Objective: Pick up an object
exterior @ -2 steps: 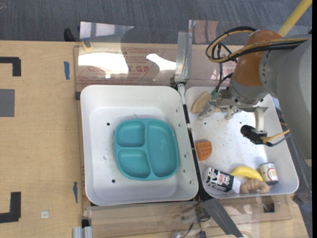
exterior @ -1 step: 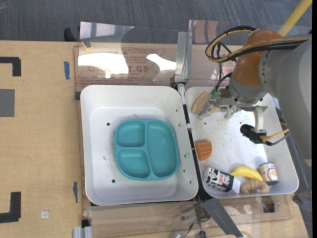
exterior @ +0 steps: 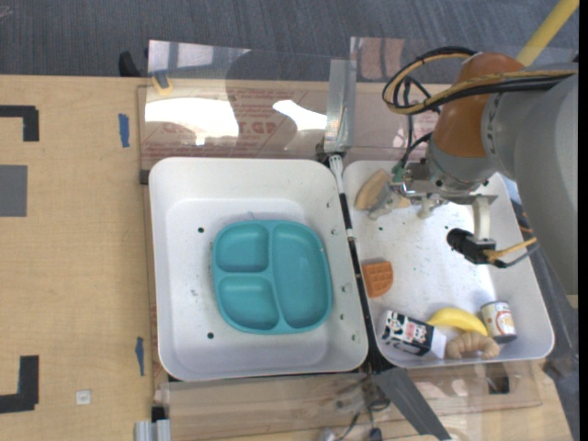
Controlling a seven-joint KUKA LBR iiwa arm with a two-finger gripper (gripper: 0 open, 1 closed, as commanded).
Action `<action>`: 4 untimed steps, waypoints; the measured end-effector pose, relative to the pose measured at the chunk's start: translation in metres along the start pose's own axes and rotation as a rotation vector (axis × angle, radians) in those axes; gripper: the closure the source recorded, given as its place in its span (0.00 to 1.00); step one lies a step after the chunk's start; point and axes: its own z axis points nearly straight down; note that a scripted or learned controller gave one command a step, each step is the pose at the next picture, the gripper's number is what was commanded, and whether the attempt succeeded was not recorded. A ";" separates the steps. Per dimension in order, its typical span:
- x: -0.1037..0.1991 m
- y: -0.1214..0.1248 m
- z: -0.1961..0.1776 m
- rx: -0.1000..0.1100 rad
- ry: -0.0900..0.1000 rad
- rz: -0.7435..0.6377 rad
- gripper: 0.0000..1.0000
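Pincer (exterior: pixel 411 194) tips blur against a tan object (exterior: pixel 373 190), grasp unclear.

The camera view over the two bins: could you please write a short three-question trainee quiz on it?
1. True or false: the teal divided plate lies in the left bin.
2. Which lies nearest the banana? A) small can B) waffle C) bread piece
3. Fill in: the gripper is over the ___ bin.

Key: 1 true; 2 A; 3 right.
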 end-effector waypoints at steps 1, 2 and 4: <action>-0.005 0.001 0.000 0.000 0.000 0.001 0.00; 0.004 0.000 0.000 0.002 0.001 0.001 0.00; -0.001 -0.001 0.000 0.003 0.001 0.001 0.00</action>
